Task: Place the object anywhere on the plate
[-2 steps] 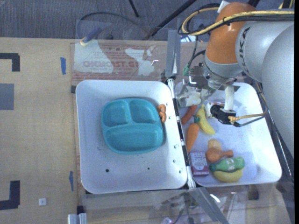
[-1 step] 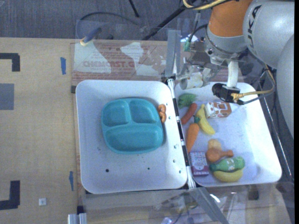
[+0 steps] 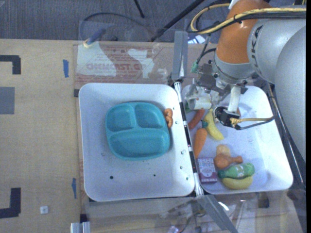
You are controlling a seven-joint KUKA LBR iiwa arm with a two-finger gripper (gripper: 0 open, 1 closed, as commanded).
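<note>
Where the grey arm with the orange band (image 3: 243, 18) reaches in from the right, its gripper (image 3: 200, 102) hangs over the upper left corner of the right-hand shallow white bin (image 3: 272, 149), close to the wall it shares with the left-hand shallow white bin (image 3: 92, 169). Whether the jaws are spread or pressed together cannot be told, and nothing can be seen between them.

Left bin: a teal plastic plate with three compartments (image 3: 138, 130) lies flat near the middle. A small orange toy piece (image 3: 168, 116) rests against the plate's right rim, between the plate and the shared wall; whether it sits on the rim or just beside it cannot be told.

Right bin: a reddish-orange elongated toy (image 3: 196, 118) lies just below the gripper, tilted. A yellow toy banana (image 3: 214, 128) lies beside it, to its right. An orange toy carrot (image 3: 199, 141) lies below these, near the shared wall. Along the near edge sit a small maroon and white box (image 3: 207, 171), an orange-brown toy drumstick (image 3: 224, 160), a green rounded toy (image 3: 241, 170) and a yellow curved toy (image 3: 238, 182), the last three touching one another.

Both bins stand side by side on the tan bench (image 3: 39, 130).
</note>
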